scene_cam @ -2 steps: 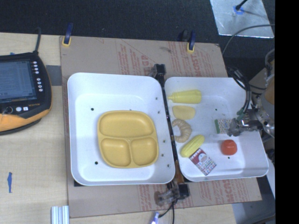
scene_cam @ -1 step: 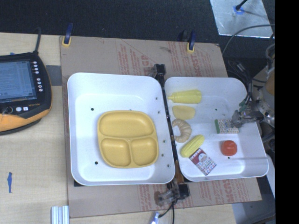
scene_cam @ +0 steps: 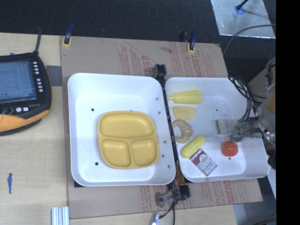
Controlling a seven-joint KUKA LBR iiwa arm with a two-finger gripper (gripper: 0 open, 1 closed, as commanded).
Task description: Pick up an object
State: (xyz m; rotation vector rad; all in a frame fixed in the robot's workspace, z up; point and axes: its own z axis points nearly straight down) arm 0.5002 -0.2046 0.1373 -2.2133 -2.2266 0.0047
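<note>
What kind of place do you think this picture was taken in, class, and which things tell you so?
Probably a robotics lab test bench. Two white bins sit on clamped cardboard, one holding a yellow divided tray, the other toy food such as a plastic corn cob; a handheld control pendant lies beside them.

My bench (scene_cam: 28, 163) is pale wood, and a sheet of brown cardboard (scene_cam: 136, 55) printed with faded red lettering lies over it, pinned at its far edge by two blue-and-yellow clamps (scene_cam: 68, 35), one toward the left and one toward the right. Beyond the far edge the floor (scene_cam: 131, 8) is dark, nearly black, with a light grey patch (scene_cam: 234, 11) at the upper right crossed by a thin dark cable. On the left of the bench rests a teach pendant (scene_cam: 21, 95) in black and orange, its screen lit pale blue. A small blue mark (scene_cam: 9, 182) sits on the wood near the lower left, and a ribbed metal piece (scene_cam: 60, 214) lies at the near edge.
</note>
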